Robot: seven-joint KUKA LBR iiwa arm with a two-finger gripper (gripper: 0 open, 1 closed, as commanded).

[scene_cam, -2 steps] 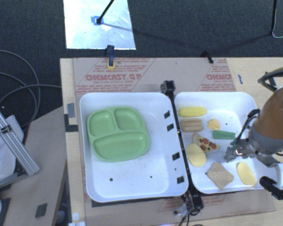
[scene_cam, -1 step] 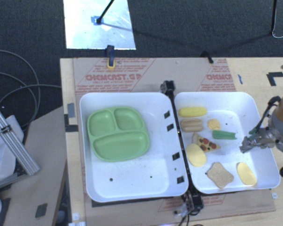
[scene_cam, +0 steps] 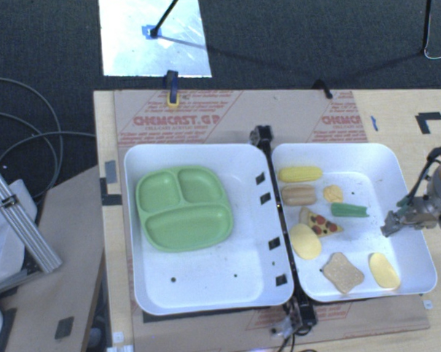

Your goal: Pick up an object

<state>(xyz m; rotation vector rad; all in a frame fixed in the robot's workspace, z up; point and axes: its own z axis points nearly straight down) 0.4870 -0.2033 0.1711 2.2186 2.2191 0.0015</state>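
The right bin holds several toy foods: a yellow corn cob, a hot dog, a small yellow piece, a green pod, a pizza slice, a round yellow piece, a slice of toast and an oval yellow piece. My gripper hangs over the bin's right side, right of the green pod and above the oval yellow piece. Nothing shows in its grasp.
The left bin holds a green divided plate. A black divider with clips runs between the bins. Brown cardboard lies under both. A metal frame stands at the far left.
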